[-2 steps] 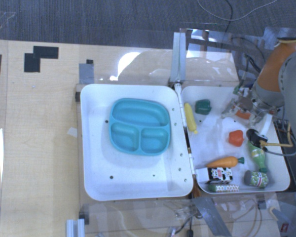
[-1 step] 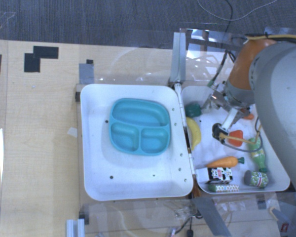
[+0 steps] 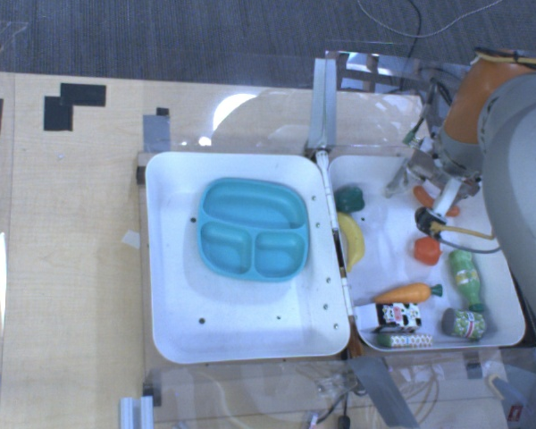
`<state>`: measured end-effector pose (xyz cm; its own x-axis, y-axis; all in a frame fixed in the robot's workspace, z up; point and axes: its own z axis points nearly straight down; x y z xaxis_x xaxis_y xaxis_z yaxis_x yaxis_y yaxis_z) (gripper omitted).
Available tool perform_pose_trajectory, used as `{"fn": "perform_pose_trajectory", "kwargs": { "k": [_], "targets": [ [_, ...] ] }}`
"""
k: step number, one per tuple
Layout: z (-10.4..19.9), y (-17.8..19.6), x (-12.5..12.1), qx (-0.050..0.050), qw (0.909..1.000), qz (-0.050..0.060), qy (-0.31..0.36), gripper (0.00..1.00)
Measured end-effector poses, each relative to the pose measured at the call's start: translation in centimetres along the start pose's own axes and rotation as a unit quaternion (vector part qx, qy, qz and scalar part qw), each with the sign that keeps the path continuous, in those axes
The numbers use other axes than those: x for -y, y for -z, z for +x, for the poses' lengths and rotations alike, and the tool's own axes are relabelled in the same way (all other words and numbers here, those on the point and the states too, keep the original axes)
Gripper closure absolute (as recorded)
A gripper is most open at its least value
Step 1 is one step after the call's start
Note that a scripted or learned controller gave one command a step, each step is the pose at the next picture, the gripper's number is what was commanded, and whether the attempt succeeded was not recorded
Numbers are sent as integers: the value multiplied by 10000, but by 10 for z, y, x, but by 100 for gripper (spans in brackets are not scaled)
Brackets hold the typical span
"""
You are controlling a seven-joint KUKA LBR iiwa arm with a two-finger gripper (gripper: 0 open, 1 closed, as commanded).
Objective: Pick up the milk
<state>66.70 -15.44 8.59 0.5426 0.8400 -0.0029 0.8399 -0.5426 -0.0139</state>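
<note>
Inside right bin (image 3: 389,172), milk (image 3: 400,315)

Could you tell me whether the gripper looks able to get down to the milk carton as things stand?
Probably yes: the milk carton lies uncovered at the right bin's near edge, though the carrot lies close beside it.

The shallow left bin of white plastic (image 3: 174,329) carries a turquoise-blue divided plate (image 3: 253,228) at its centre; the shallow right bin of the same white (image 3: 384,244) carries the bright things; at its 9 o'clock side a curved yellow banana (image 3: 351,239), and just toward 12 from that a dark green rounded piece (image 3: 349,197); toward 6 o'clock a small milk carton patterned in black and white blotches with a red patch (image 3: 398,316); an orange carrot with a green top (image 3: 406,293); a red-orange round piece (image 3: 428,250); a pale green bottle (image 3: 465,277); a green printed can (image 3: 464,324); the grey arm with its orange band (image 3: 479,96); the bench of pale wood (image 3: 62,266) with black squares at 10 o'clock.
</note>
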Motion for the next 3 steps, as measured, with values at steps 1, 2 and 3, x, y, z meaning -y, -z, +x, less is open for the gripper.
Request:
{"fn": "perform_pose_trajectory", "kwargs": {
  "k": [1,2,3],
  "targets": [
    [-55,1,100,-39,9979,-91,-637,0],
    [-53,11,99,-52,9979,-105,-640,100],
    [-53,20,99,-55,9979,-99,-638,100]
  ]
}}
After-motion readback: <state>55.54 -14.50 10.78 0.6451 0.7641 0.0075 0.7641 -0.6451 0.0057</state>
